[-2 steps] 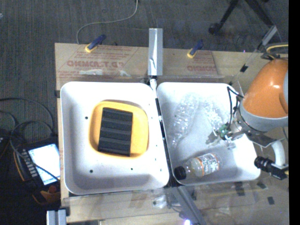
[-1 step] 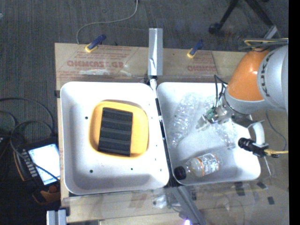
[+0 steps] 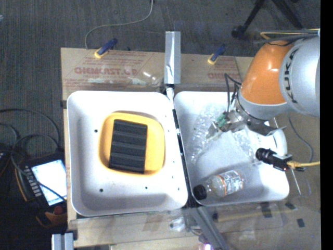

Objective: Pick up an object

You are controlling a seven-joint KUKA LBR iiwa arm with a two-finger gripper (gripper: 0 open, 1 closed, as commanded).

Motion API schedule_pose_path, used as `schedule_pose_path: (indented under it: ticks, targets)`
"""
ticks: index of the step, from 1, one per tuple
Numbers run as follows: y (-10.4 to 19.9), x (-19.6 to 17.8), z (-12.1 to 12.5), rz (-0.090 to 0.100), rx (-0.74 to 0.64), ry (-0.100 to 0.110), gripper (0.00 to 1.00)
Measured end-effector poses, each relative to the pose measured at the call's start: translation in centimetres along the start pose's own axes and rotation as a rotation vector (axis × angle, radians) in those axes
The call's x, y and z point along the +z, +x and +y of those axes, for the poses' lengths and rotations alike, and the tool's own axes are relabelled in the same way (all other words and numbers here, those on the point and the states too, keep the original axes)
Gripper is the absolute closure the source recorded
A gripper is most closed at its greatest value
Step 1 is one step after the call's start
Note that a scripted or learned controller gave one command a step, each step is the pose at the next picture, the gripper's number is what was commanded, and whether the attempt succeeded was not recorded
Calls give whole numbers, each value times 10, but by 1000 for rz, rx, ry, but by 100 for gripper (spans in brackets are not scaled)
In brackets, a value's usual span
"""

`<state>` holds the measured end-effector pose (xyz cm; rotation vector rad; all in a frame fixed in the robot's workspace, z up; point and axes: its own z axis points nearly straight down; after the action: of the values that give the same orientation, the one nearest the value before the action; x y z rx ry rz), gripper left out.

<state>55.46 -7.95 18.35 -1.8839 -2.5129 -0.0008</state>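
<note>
Overhead, two shallow white bins sit side by side on a table, sharing a middle edge. The left bin (image 3: 78,155) holds a yellow tray (image 3: 106,139) with a black ribbed block (image 3: 128,145) lying on it, set near the bin's centre, with bare white floor all round it.

The right bin (image 3: 183,139) holds a clear plastic bottle (image 3: 221,184) with a black cap, lying on its side near the front wall, its cap end pointing toward the shared middle edge. Crinkled clear plastic wrap (image 3: 200,132) lies in the upper left part of this bin, close to the middle edge. Between the wrap and the bottle is an open stretch of white floor.

The grey and orange arm (image 3: 270,82) reaches in from the right, its bulk covering the right bin's far right corner. Its pincer (image 3: 221,124) hangs over the upper middle of the right bin, beside the wrap and well apart from the bottle. Whether the pincer is wide or narrow cannot be told.
</note>
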Motion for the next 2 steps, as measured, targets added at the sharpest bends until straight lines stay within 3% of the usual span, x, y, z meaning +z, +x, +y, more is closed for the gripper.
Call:
schedule_pose_path:
  ticks: [1,2]
  targets:
    - [-52,-5,-6,-2,60,1,0]
    - [-32,36,-83,1,-54,2,0]
